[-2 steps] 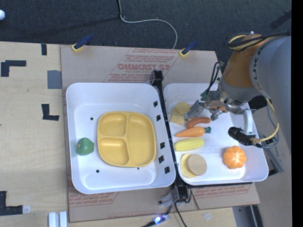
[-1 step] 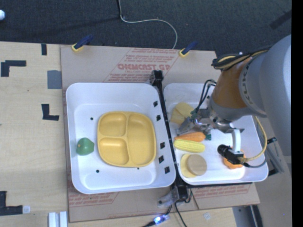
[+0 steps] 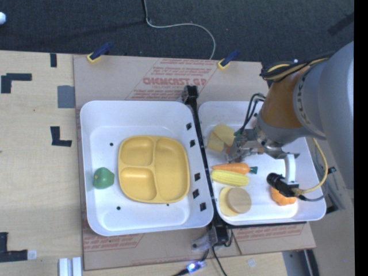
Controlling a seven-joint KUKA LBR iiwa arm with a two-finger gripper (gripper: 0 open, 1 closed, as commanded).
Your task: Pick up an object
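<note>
My gripper [image 3: 237, 149] is down in the right bin [image 3: 305, 214], between a pale yellow chunk [image 3: 220, 137] at the bin's back left and an orange carrot [image 3: 232, 168] just in front of it. A corn cob [image 3: 230, 179] lies below the carrot, and a round tan disc on a yellow piece [image 3: 236, 200] sits at the front. A small orange item [image 3: 282, 196] rests at the front right beside a black part of the arm. The wrist hides the fingertips, and nothing shows between them.
The left bin [image 3: 92, 119] holds a yellow divided plate [image 3: 154, 168] and a green ball [image 3: 103, 178] at its left side. A black divider [image 3: 198, 148] runs between the bins. The arm's grey and orange body [image 3: 305, 102] covers the right bin's back right. Cables trail near it.
</note>
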